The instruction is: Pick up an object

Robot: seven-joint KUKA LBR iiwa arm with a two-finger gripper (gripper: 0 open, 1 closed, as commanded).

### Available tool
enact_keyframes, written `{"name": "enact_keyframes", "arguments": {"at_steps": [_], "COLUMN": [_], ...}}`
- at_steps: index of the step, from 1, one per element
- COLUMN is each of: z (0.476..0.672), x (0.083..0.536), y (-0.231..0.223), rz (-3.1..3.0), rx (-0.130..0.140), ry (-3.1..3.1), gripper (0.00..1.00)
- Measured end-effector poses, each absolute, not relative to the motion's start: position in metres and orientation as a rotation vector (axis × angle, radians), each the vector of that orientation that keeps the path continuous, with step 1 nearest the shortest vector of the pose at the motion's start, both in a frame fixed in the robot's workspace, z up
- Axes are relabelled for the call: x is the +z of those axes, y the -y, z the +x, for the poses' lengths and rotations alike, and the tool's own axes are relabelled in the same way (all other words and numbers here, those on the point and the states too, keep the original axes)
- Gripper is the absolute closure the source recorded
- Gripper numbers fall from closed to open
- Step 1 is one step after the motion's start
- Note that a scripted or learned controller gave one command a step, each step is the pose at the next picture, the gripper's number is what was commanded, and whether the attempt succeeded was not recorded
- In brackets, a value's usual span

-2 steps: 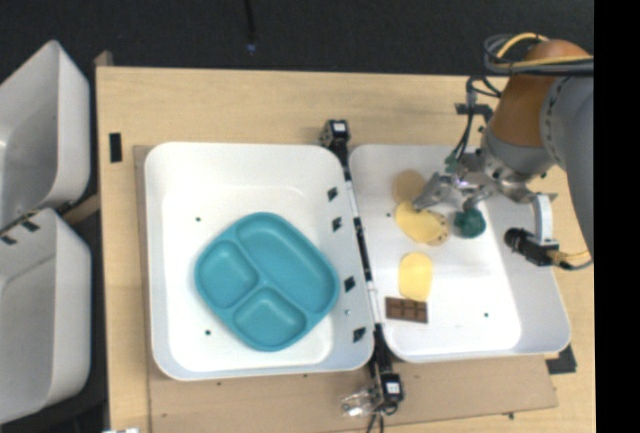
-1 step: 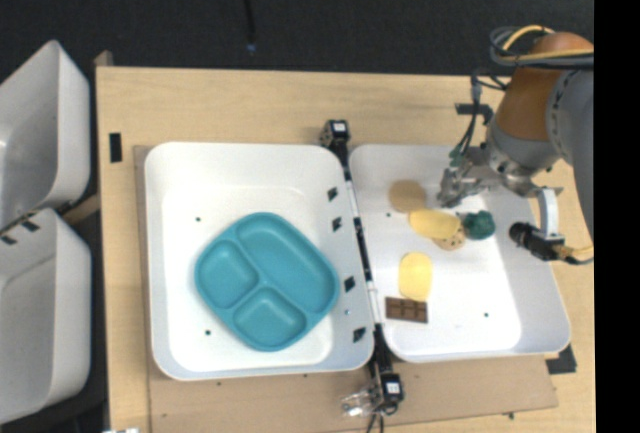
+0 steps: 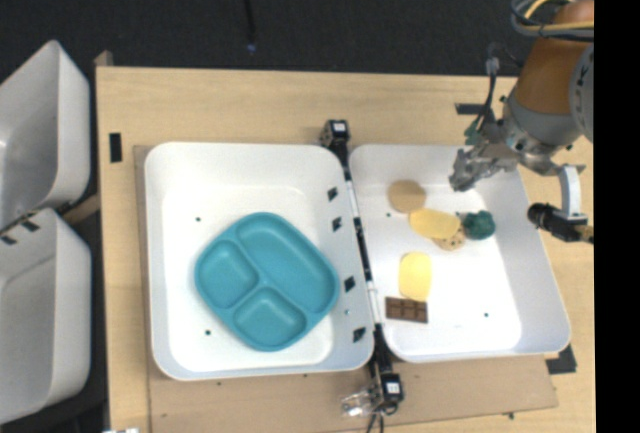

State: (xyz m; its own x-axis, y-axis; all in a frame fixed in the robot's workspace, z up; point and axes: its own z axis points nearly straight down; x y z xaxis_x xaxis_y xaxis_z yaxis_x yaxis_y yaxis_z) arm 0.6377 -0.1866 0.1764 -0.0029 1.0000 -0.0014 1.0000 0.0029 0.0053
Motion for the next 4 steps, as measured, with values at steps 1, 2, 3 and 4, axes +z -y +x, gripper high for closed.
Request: {"name": "enact_keyframes", "arguments": {"at_steps": [1, 2, 3, 4], "z": [0.636, 0.636, 0.630, 0.632], "x": [0.237, 0.268, 0.264, 0.271], "y": [0.180, 0.181, 0.132, 0.076], "rz": [2.212, 2.213, 2.215, 2.215], "rx": [0.007, 0.004, 0.001, 0.002], "ry": [-2.220, -2.224, -2.226, -2.229], "gripper": [1.00, 1.00, 1.00, 1.00]}}
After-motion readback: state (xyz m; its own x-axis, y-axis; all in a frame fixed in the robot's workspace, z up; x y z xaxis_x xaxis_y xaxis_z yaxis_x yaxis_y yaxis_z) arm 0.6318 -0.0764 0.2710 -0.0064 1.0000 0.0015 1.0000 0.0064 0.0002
